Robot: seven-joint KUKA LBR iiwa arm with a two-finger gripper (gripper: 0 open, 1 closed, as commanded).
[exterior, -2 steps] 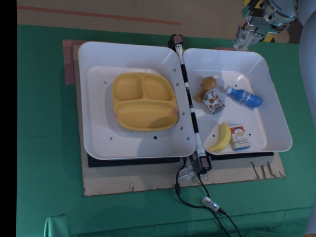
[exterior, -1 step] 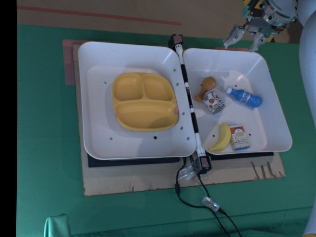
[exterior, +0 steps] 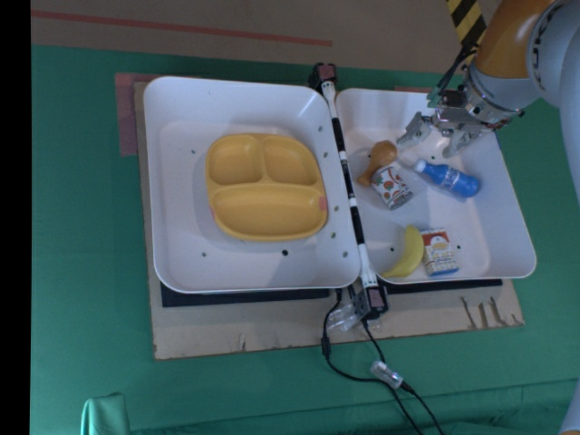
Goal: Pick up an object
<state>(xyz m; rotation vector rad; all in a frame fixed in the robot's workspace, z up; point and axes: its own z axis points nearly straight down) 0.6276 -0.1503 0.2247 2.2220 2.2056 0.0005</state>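
Nothing picked yet: gripper [exterior: 437, 134] hangs spread & w/o load above right bin [exterior: 507, 234], just over bottle [exterior: 449, 178]; descent, grasp, lift all left.

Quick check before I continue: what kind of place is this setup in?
Likely a robotics lab test bench: two white bins on a green mat, hazard tape on the floor, and toy items like a banana under the gripper.

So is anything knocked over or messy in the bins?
A bit. In the right bin the blue bottle and the can lie on their sides rather than standing, near the gripper. The banana and small box lie flat. Nothing looks spilled or broken. The yellow tray sits neatly.
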